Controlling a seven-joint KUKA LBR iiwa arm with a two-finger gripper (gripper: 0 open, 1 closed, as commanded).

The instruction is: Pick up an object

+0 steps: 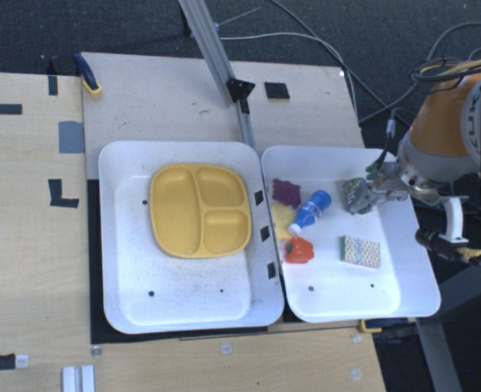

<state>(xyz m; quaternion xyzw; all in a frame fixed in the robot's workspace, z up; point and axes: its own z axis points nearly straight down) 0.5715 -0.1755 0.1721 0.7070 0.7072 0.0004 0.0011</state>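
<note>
White plastic makes up both shallow bins on the pale wooden desk (167, 96). The left bin (126, 300) holds a yellow divided plastic plate (200, 210), lying flat near its middle. The right bin (403, 296) holds the loose objects: a dark purple crumpled piece (286, 192) near its upper left, a blue-and-white plastic bottle (309, 211) lying tilted just beside it, a pale yellow object (282, 217) partly under the bottle, a small red-orange rounded toy (298, 251) just below the bottle's white end, and a flat green-and-white patterned packet (361, 251) to the right, apart from the others.

The grey arm with its orange band (440, 133) reaches in from the right, and the gripper (357, 196) hangs low over the upper right part of the right bin, near the bottle but apart from it. Whether the gripper is spread or pressed together cannot be told here, and nothing can be seen caught in it.
</note>
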